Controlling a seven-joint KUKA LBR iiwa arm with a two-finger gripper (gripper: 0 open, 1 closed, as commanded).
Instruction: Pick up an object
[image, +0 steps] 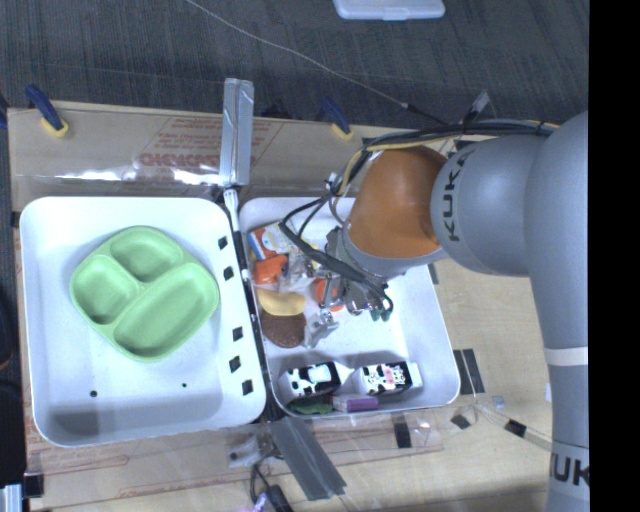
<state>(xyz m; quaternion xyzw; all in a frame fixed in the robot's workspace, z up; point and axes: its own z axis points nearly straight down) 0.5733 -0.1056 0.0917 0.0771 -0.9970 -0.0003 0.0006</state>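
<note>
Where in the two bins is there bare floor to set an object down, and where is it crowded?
Free: the left bin floor around the green divided plate, widest below it. Crowded: the right bin, where the pincer hangs over toys along its left side and lower edge.

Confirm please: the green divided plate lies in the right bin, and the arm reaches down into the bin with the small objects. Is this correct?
Not quite. The camera view shows the green divided plate lying in the left bin, not the right one. The rest holds: the arm reaches down into the right bin, the one with the small objects.
</note>
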